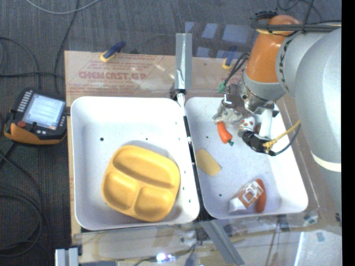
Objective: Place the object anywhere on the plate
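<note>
- Carrot (223, 132), a small orange toy one, sits in the right bin (288, 198) under the end effector (228, 117); can't tell if it's gripped
- looks light, stiff, a bit slick, so I'd grab mid-body across its width
- plate (142, 182) waits in the left bin (89, 143)

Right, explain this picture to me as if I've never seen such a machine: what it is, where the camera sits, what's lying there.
One camera looks down at a slant on a bench with two shallow white bins. The big grey and orange shape at the right is a robot arm; its pincer hangs over the right bin. A small orange carrot sits right at the pincer's tip, but the picture doesn't settle whether it is gripped. Also in that bin lie a pale flat piece and an orange and white packet. The left bin holds a yellow divided plate, where an object should end up.
</note>
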Controlling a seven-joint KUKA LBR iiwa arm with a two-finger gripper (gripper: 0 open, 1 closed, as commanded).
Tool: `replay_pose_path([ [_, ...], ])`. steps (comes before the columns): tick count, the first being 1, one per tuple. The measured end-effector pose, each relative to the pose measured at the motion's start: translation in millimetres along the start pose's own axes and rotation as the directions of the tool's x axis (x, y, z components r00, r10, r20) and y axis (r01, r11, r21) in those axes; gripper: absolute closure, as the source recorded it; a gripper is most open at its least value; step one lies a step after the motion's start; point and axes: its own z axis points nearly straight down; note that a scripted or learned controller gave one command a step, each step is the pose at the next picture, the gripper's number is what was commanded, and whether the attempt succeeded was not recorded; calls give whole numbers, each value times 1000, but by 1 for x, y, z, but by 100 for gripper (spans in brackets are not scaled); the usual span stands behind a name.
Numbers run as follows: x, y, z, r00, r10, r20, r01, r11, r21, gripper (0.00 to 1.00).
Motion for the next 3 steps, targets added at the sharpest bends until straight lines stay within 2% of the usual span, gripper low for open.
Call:
replay_pose_path([
  [1,79,-56,0,979,-203,-5,203,979,0,100],
  [2,141,-95,0,977,-213,-4,213,977,1,100],
  [3,159,-163,1,897,-442,-4,442,897,1,100],
])
